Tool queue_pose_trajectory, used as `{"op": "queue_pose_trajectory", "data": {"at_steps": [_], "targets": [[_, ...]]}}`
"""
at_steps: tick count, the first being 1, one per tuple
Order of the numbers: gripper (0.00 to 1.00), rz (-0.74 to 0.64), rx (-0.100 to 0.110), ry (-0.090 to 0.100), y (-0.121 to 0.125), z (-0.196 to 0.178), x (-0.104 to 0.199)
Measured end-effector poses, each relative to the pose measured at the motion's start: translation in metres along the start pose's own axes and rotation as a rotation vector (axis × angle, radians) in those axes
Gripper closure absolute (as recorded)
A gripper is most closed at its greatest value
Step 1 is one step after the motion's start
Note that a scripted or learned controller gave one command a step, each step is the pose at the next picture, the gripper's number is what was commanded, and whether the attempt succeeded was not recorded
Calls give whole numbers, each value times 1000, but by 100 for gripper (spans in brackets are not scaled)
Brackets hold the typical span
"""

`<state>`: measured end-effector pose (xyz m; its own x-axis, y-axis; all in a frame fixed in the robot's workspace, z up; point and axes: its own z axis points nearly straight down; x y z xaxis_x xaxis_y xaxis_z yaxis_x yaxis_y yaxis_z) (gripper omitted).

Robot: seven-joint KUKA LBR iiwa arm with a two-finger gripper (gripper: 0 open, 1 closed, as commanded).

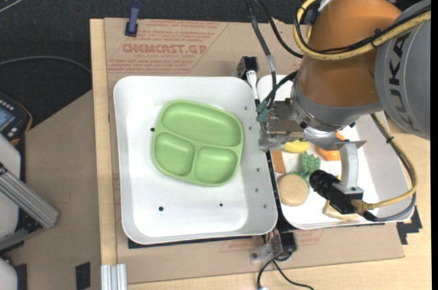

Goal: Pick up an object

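The pincer (295, 138), its opening impossible to tell, hangs over the right bin (383, 210), directly above the yellow piece (295, 146) beside the green toy (311, 163).

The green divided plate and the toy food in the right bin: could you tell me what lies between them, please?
In the camera view, bare white floor of the left bin and the two bins' adjoining rims separate the green divided plate from the toy food.

Green tray (198, 143) in left bin (137, 165)
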<state>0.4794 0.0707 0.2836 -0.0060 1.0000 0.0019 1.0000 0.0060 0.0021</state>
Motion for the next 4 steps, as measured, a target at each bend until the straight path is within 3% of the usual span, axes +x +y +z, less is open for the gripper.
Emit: {"op": "queue_pose_trajectory", "data": {"at_steps": [1, 2, 3, 4], "targets": [[100, 8, -20, -1, 2, -222, -57], [100, 1, 20, -3, -2, -60, 4], [100, 13, 16, -4, -3, 68, -43], [100, 8, -16, -2, 2, -81, -72]]}}
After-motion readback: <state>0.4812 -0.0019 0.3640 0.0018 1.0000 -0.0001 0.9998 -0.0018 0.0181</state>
